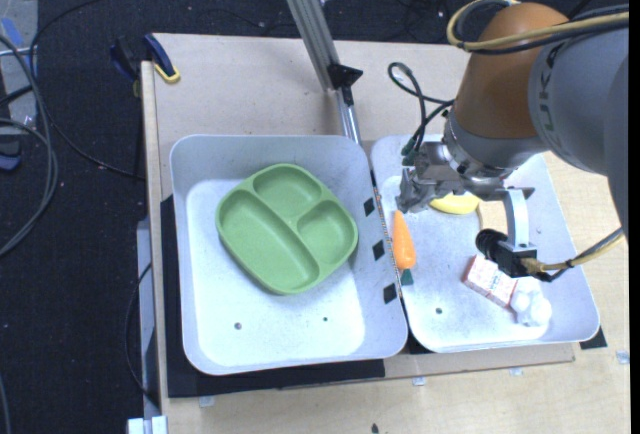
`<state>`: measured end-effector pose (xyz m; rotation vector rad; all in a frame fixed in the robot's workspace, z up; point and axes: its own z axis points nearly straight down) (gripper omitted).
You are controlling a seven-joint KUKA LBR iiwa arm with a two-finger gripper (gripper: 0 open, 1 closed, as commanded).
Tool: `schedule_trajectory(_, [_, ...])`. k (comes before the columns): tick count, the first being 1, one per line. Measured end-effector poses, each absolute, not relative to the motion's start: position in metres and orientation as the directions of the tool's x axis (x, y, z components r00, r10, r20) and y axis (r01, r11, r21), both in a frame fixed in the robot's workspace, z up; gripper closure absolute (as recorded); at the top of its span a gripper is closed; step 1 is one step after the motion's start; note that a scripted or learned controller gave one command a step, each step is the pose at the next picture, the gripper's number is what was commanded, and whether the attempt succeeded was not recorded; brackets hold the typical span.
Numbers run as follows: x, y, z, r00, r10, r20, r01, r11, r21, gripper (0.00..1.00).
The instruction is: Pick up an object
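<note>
My gripper (412,190) hangs low at the left edge of the right bin (570,322), just above the top end of the orange carrot (402,240), but my own wrist covers the fingers, so I cannot tell whether the jaws are spread or pressed together. A yellow piece (455,205) peeks out half-hidden under my wrist. The green divided plate (287,227) lies in the left bin (200,322), and a small carton (489,278) with something pale and blurred beside it sits near the right bin's front.
</note>
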<state>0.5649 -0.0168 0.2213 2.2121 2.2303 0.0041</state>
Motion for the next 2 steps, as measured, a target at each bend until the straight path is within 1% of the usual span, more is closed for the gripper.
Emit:
schedule_trajectory(1, [0.576, 0.038, 0.214, -0.008, 1.0, 0.001, 1.0, 0.008, 0.001, 1.0])
schedule_trajectory(2, [0.587, 0.086, 0.227, -0.008, 1.0, 0.001, 1.0, 0.008, 0.003, 1.0])
